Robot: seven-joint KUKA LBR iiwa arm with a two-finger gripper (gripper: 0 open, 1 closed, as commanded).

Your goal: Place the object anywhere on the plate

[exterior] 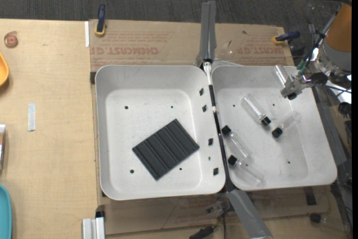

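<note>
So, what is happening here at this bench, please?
A robot arm reaches in from the right, its gripper over the upper right corner of the right bin. Several clear vials with black caps lie loose in that bin. The dark ribbed plate lies in the left bin, with nothing on it yet.

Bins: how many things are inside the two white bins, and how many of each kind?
Dark ribbed plate: 1
Clear tubes with black caps: 4
Total: 5
</note>
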